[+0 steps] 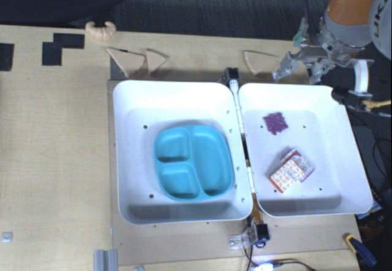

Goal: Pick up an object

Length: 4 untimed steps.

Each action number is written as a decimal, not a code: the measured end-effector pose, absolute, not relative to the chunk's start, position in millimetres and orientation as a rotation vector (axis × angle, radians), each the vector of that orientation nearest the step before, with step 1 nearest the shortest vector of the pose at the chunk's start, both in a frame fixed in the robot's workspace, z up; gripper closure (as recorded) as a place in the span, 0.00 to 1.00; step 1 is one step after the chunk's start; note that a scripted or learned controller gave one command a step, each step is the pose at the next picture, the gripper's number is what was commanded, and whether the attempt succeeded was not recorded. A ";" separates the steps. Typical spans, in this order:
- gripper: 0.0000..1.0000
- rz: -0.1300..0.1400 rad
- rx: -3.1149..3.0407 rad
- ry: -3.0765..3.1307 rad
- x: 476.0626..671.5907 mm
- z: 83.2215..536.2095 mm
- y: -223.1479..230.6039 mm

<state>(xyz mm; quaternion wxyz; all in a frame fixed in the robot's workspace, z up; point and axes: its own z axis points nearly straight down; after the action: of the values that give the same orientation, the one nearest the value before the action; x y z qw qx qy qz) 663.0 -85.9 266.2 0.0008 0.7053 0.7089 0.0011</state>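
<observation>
red-and-white packet lies tilted in right bin, low of centre | purple scrap just above packet | blue divided tray in left bin | gripper beyond right bin's far rim, well apart from packet, fingers spread, nothing between them

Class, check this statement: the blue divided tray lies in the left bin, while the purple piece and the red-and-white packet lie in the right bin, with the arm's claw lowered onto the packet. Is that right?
Not quite. In the camera view the claw is above the right bin's far rim, well apart from the red-and-white packet. The blue divided tray does lie in the left bin, and the purple piece in the right.
</observation>
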 end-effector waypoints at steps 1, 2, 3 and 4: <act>0.00 0.000 2.220 2.224 668.3 127.3 -106.8; 0.00 0.005 2.216 2.221 570.0 87.0 -105.8; 1.00 0.013 2.210 2.219 572.8 99.3 -105.4; 0.00 0.013 2.210 2.219 572.7 99.2 -105.4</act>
<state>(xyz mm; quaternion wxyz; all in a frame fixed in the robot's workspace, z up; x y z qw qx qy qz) 572.7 -105.4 99.2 0.0048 0.7057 0.7085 0.0041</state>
